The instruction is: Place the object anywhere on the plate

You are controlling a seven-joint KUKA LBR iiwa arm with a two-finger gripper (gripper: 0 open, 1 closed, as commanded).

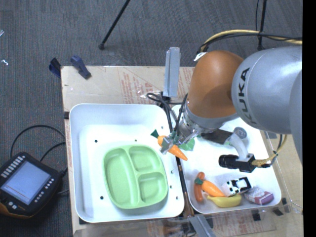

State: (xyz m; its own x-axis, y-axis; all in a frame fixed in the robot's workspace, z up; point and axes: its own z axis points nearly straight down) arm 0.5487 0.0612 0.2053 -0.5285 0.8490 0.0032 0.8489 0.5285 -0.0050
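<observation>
A light green plate (pixel 134 177) with three compartments lies in the left bin (pixel 84 127). My gripper (pixel 173 144) hangs over the rim between the two bins, just past the plate's far right corner. It is shut on an orange toy carrot (pixel 174 149) with a dark green top, which is held tilted above the bins, its tip pointing right and down.
The right bin (pixel 272 181) holds another toy carrot (pixel 210 185), a red piece (pixel 198 192), a banana (pixel 224 201), a black-and-white toy (pixel 238 185) and a pink packet (pixel 260 196). The arm's large body covers the right bin's far part. A handheld pendant (pixel 24 179) lies on the floor at left.
</observation>
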